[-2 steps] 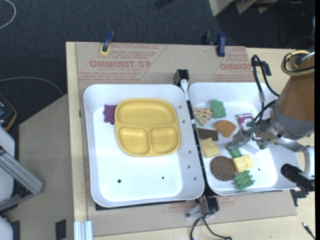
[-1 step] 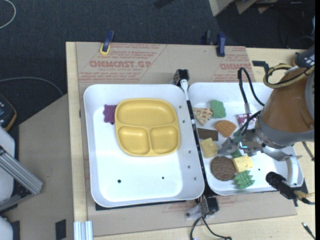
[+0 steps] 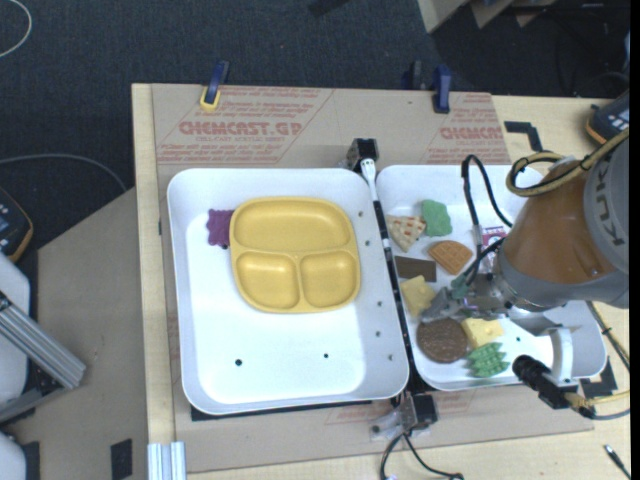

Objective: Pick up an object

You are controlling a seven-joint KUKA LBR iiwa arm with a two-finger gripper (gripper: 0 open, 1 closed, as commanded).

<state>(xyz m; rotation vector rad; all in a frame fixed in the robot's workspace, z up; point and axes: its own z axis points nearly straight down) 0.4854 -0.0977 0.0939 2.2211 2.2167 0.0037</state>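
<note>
The arm [image 3: 565, 238] reached in from the right and hung low over the right bin [image 3: 590, 353], its hand [image 3: 455, 303] down among the toy foods near that bin's left side. Whether the hand was open or closed could not be told, nor whether it had hold of anything.

Around the hand lay a brown bar [image 3: 414, 266] and a yellow wedge [image 3: 415, 293] to its left, a brown patty [image 3: 442, 340] just below it, and an orange waffle [image 3: 451, 256] just above. Further up sat a pizza slice [image 3: 407, 231] and a green piece [image 3: 435, 216]. A yellow block [image 3: 484, 330] and a green leafy piece [image 3: 488, 360] lay nearer the front.

The left bin [image 3: 280, 368] held a yellow divided plate [image 3: 295, 251], with a purple piece [image 3: 218, 227] touching its left edge. Both bins sat on the bench [image 3: 160, 148].
</note>
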